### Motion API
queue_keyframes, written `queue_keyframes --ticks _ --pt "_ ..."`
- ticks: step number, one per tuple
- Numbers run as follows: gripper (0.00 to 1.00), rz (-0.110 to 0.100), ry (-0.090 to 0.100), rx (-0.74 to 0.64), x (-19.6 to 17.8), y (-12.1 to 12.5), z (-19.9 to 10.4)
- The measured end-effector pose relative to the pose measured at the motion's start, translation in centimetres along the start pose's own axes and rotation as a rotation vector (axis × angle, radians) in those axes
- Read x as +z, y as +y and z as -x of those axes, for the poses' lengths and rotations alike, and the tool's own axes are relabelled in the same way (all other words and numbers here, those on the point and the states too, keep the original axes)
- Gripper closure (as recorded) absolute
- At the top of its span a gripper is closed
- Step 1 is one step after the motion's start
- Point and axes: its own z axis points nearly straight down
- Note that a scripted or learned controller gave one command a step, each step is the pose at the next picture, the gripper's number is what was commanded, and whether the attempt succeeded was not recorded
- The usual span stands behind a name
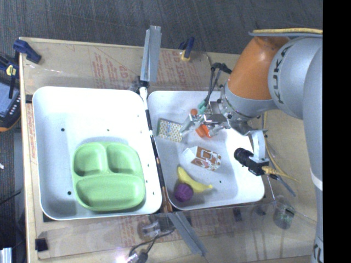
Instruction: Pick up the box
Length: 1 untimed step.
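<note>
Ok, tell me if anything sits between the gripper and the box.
Nothing visible does. The gripper hangs over the right bin, and the box lies just below it in the view, with bare bin floor between them. The banana and the purple ball lie beyond the box.

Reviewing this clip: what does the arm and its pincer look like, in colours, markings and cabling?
The arm is smooth, rounded grey with an orange band above the wrist and dark lettering on the grey shell. Thin dark cables loop near the wrist. The pincer is small, metallic, with orange parts.
</note>
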Motion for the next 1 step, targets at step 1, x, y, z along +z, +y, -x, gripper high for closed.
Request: queue_keyframes --ticks 1 --pt "0.00 0.013 -0.010 -0.081 12.33 4.05 -1.84"
